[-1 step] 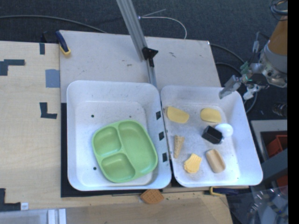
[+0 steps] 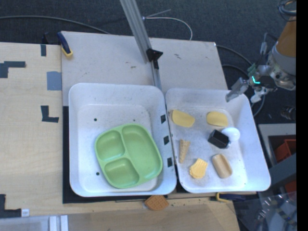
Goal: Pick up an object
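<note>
Left bin [image 2: 79,129]: you see a green divided plate [image 2: 128,155]. Right bin [image 2: 250,143]: cone [image 2: 184,150], long axis near-far, tip pointing near; yellow pieces, a black block [image 2: 218,138], a bread roll [image 2: 222,165]. Gripper [image 2: 244,90] at the bin's far right corner, fingers spread, pinching nothing.

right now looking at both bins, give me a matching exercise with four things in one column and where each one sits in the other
Things:
1. green divided plate
2. black block
3. ice cream cone
4. gripper

Places:
A. right bin, touching a white ball
B. above the right bin's top right corner
C. left bin
D. right bin, close to its left wall

Pairs: 1-C, 2-A, 3-D, 4-B
</note>
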{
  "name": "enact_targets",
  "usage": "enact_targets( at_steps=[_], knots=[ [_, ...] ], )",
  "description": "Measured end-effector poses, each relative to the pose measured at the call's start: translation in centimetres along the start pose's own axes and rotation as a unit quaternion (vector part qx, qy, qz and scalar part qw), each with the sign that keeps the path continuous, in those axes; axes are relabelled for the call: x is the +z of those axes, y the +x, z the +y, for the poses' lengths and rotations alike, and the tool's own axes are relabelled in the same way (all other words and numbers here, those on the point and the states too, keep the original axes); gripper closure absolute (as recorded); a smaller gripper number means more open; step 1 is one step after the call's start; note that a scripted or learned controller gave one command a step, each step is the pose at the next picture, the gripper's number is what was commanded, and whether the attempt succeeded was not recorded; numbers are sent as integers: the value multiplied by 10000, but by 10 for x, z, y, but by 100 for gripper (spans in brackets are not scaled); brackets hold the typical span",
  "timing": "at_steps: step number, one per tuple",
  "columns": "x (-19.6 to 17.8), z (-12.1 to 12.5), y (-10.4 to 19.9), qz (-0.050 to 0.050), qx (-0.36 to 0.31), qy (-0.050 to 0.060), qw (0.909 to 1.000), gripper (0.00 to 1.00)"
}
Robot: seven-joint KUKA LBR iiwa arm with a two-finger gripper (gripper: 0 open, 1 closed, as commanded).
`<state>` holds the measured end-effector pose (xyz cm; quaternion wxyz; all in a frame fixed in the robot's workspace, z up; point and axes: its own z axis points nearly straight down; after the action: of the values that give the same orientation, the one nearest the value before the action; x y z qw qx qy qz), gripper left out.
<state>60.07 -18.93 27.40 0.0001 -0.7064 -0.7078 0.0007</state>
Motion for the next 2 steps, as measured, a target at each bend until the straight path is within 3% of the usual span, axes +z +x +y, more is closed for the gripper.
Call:
enact_targets(
  at_steps=[2],
  knots=[
    [89, -4, 2, 5, 1, 25, 10000, 0]
  ],
)
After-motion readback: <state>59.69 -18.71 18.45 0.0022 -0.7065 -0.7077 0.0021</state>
